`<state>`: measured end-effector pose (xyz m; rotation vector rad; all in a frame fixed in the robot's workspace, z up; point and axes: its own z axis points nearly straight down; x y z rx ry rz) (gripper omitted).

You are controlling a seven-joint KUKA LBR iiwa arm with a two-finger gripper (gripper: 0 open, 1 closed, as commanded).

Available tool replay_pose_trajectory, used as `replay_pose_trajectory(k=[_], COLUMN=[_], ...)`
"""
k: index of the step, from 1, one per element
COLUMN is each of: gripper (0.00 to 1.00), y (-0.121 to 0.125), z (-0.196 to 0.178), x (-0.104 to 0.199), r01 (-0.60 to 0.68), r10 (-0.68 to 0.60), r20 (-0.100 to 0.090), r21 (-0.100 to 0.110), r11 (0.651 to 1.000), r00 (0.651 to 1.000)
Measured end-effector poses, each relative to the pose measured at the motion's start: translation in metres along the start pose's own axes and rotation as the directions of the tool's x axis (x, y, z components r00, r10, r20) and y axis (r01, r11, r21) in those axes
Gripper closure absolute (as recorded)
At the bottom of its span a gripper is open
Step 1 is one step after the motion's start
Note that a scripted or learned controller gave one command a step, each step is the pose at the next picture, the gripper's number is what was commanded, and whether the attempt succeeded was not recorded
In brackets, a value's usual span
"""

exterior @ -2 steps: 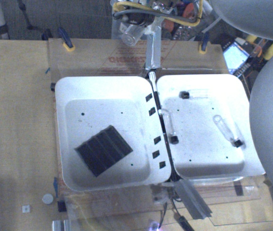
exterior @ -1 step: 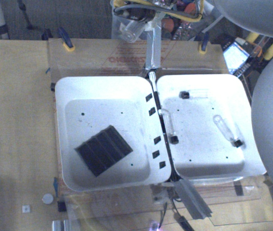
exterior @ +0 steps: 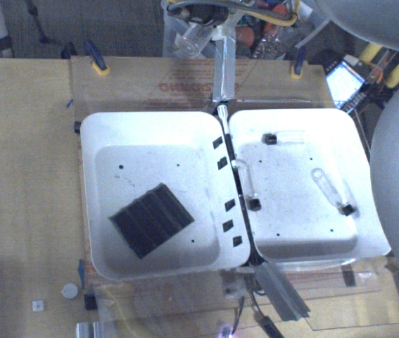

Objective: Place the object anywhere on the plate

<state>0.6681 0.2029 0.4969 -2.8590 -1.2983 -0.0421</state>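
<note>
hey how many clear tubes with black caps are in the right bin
3: one clear tube near the back wall, one along the left edge by the divider, one toward the right side. Their clear bodies are faint, so another could be missed.

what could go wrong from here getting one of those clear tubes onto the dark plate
1. The clear tubes are see-through against the white right bin, so a grasp may easily miss.
2. One tube lies against the divider wall, leaving little finger room.
3. The dark ridged plate sits in the left bin, so a weakly held tube might drop crossing over.
</note>
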Motion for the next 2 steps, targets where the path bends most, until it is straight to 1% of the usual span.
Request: replay_pose_trajectory(k=[2], gripper=[1.0], y=[-0.002], z=[-0.021], x=[0.003], r01=[0.008], r10=[-0.008], r20=[-0.007], r21=[-0.004], r11=[1.0], r00=[1.0])
